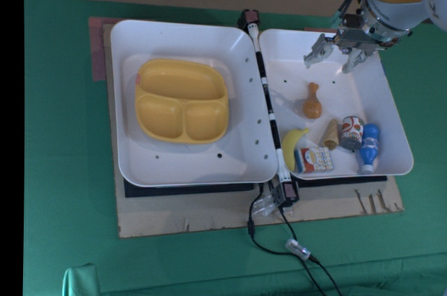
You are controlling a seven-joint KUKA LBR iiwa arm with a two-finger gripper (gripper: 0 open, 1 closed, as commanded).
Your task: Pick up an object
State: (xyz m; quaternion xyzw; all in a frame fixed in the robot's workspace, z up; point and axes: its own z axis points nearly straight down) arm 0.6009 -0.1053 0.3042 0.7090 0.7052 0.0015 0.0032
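Note:
My gripper (336,61) hangs open above the far part of the right bin (293,50), with nothing between its fingers. Below it lies an orange chicken drumstick (312,102), apart from the fingertips. Along the bin's near side lie a yellow banana (292,146), a small snack box (316,159), a tan ice-cream cone (330,135), a red-and-white can (351,132) and a blue bottle (368,147).
The left bin (140,155) holds a yellow divided plate (181,100). A hinge strip (265,95) runs between the two bins. Cables (293,246) trail over the green cloth in front of the bins. Cardboard lies under both bins.

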